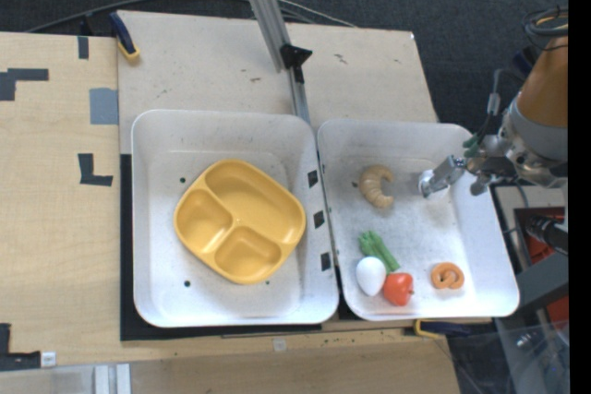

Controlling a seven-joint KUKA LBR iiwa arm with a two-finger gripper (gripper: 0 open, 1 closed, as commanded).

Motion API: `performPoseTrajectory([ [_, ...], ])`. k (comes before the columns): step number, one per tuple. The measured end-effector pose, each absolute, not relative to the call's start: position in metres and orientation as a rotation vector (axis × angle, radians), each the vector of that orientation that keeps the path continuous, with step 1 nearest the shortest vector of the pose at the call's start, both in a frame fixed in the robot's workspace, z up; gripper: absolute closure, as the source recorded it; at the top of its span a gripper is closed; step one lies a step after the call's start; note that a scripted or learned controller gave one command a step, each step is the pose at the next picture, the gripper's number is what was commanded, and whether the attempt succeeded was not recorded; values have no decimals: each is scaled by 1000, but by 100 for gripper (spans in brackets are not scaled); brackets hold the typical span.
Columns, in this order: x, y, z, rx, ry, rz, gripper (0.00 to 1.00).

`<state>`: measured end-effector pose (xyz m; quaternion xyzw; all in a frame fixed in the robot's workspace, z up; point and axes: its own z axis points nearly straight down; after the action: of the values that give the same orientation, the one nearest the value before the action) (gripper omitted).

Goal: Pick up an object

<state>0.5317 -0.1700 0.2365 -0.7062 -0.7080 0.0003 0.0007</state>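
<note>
Nothing is lifted yet: every object lies on a bin floor, so the pick is wholly ahead as far as the view shows.

Right bin (480, 226) holds four candidates. Tan croissant-shaped piece (377, 185) near bin centre, upper half. Green-stalked piece (377, 248), white egg (370, 275) and red tomato (398, 288) clustered near the bottom edge, egg and tomato touching. Orange ring (447, 276) sits apart at the lower right.

Left bin (148, 198) holds a yellow divided tray (240, 220), tilted diagonally.

Gripper (434, 183) hangs over the right bin's upper right part, reaching in from 3 o'clock. Metal tip visible; whether the fingers are parted or closed I cannot tell at this size. Nothing seen between them.

Croissant piece lies at 9 o'clock from the gripper, near but apart, and judged the likeliest target. Ring at about 6 o'clock, farther. Egg-tomato cluster at roughly 7 o'clock, well apart.

Left to do: descend, close on something, lift.
</note>
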Motion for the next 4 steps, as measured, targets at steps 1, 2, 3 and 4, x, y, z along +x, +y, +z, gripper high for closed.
performPoseTrajectory([
  [1,532,-170,237,-2218,-2223,1,0],
  [2,524,-171,174,-2216,-2217,7,0],
  [3,522,-176,111,-2216,-2217,8,0],
  [4,522,-176,89,-2220,-2224,2,0],
])
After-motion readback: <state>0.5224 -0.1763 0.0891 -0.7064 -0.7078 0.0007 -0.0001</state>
